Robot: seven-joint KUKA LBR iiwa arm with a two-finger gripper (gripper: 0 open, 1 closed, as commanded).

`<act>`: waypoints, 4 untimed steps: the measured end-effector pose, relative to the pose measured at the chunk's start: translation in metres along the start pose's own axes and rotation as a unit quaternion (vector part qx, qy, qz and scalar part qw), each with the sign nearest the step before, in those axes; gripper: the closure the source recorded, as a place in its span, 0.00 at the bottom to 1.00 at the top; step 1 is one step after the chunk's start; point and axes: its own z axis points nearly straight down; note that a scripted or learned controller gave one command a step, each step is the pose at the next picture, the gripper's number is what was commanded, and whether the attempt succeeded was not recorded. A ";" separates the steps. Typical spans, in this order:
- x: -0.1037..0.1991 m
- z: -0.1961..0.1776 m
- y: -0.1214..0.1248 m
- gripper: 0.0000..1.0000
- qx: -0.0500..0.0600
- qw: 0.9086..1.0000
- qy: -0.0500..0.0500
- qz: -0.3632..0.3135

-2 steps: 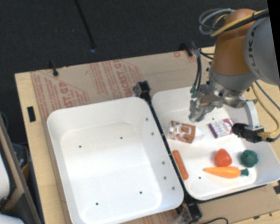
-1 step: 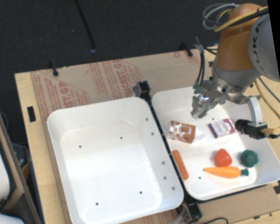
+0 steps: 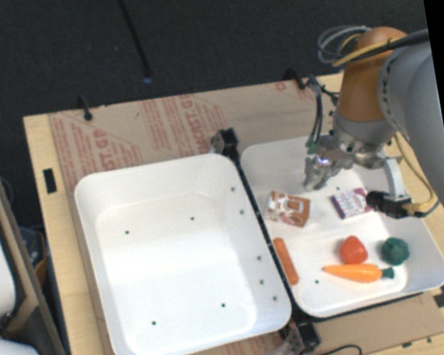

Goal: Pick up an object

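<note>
Jaws' state unclear, gripper (image 3: 316, 175) above right bin (image 3: 428, 273), brown packet (image 3: 289, 208) just left below

White bins (image 3: 190, 338); orange carrot (image 3: 353, 273); red tomato (image 3: 353, 250); green lump (image 3: 394, 250); purple packet (image 3: 349, 203).

Even overhead light, slightly soft focus, bins glare-bright

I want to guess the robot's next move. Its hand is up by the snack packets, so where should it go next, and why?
Probably a small move down and toward the brown packet. The hand hangs over bare bin floor in the right bin, with nothing between its fingers, and that packet looks like the closest thing, lying apart from the purple packet.
</note>
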 end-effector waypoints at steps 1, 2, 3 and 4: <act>0.001 -0.016 0.003 1.00 -0.005 1.000 0.000 -0.001; 0.039 -0.036 -0.029 1.00 -0.005 1.000 0.000 -0.003; 0.037 -0.045 -0.029 1.00 -0.005 1.000 0.000 -0.001; 0.037 -0.056 -0.029 1.00 -0.005 1.000 0.000 -0.001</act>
